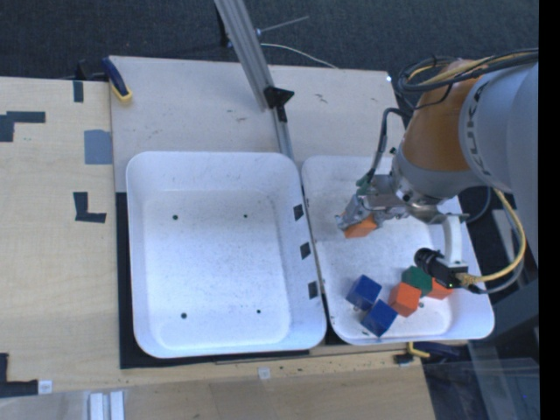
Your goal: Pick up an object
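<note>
Your hand (360, 220) hangs over the right bin (332, 182), closed on a small orange block (360, 228) that looks lifted off the floor. The pick seems mostly done; you have only to carry it clear. Blue blocks (371, 303) and others lie near the front.
</note>
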Action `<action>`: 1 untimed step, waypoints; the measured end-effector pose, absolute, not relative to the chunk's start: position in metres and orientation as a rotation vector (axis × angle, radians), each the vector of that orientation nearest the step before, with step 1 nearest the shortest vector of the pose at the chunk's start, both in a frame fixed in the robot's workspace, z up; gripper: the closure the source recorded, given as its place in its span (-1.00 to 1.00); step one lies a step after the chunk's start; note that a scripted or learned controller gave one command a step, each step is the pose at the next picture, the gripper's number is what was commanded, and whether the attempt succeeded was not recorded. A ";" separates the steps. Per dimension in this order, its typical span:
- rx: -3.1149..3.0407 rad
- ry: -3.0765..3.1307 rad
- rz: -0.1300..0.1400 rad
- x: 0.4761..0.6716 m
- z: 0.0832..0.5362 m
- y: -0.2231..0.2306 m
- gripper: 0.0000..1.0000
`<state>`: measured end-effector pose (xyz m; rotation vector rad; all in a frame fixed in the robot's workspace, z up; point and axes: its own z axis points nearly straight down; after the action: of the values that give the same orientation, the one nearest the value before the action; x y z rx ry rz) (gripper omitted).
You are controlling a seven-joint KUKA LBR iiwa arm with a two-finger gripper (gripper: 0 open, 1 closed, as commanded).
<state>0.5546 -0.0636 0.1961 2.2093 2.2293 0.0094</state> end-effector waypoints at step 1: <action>2.214 2.234 0.000 0.565 0.191 0.003 1.00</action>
<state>0.5647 0.0031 0.1910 2.2136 2.2344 0.0000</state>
